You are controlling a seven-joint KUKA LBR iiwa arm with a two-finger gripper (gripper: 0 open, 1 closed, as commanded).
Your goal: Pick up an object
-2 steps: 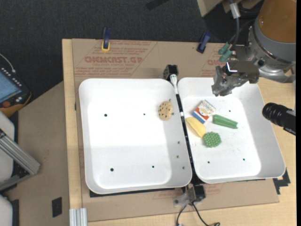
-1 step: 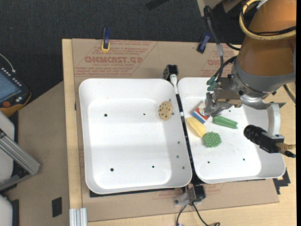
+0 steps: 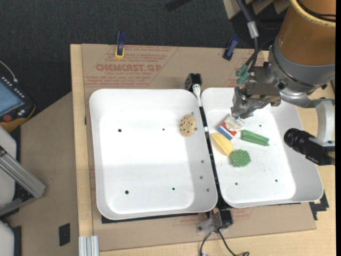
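Note:
My gripper (image 3: pixel 237 118) hangs low over the right bin (image 3: pixel 277 188), its tips right at the top of a small red, white and blue carton (image 3: pixel 229 129). Just below the carton a yellow block (image 3: pixel 221 144) lies slantwise. A green pod-shaped piece (image 3: pixel 254 138) rests to the right of the carton, and a round green bumpy ball (image 3: pixel 240 158) sits below it. In the left bin (image 3: pixel 144 196) a tan speckled cookie (image 3: pixel 187 125) lies near the right wall. The finger gap is hidden by the gripper body.
The two bins meet at a black divider strip (image 3: pixel 206 143). A black camera mount (image 3: pixel 309 143) sticks in from the right over the right bin's edge. Cardboard (image 3: pixel 133 63) lies beneath the bins, with clamps at its far edge.

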